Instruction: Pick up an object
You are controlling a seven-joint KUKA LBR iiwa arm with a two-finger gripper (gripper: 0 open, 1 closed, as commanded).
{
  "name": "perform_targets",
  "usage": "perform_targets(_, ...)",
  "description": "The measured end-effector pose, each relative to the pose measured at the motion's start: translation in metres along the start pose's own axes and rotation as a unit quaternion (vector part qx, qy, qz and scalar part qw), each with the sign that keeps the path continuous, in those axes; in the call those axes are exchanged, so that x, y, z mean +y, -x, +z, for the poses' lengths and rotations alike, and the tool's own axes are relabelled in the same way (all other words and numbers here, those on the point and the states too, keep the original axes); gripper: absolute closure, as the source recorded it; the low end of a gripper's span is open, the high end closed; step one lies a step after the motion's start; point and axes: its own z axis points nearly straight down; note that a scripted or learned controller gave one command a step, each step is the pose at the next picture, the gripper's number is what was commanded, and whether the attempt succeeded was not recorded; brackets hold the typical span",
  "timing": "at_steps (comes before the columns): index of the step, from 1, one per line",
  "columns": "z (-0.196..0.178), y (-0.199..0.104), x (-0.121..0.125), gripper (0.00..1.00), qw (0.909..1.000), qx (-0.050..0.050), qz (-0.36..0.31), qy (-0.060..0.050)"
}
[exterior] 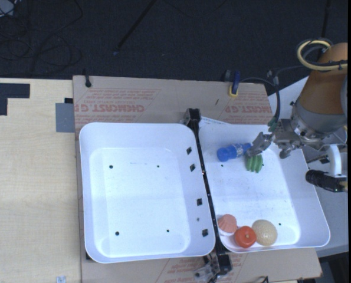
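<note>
Three round items (246, 231) sit clustered in the right bin's (305, 211) near corner while the tool (274, 141), grip state indeterminable, hovers beside the green object (254, 163) and blue object (226, 153), risking a knock or miss.

One fixed camera looks down aslant on both bins (141, 135) (arm (324, 93) enters right).

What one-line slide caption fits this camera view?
Gripper poised over blue and green objects in the right bin.
</note>
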Motion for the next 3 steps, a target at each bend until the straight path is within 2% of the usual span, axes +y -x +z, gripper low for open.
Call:
perform_targets(1, -0.043, 0.046, -0.034, 0.0, 1.0, -0.002, 0.002, 0.002)
perform_targets(2, -0.056, 0.067, -0.018, 0.0, 1.0, -0.001, 0.0, 0.002)
perform_targets(3, -0.098, 0.067, -0.03, 0.0, 1.0, -0.001, 0.001, 0.003)
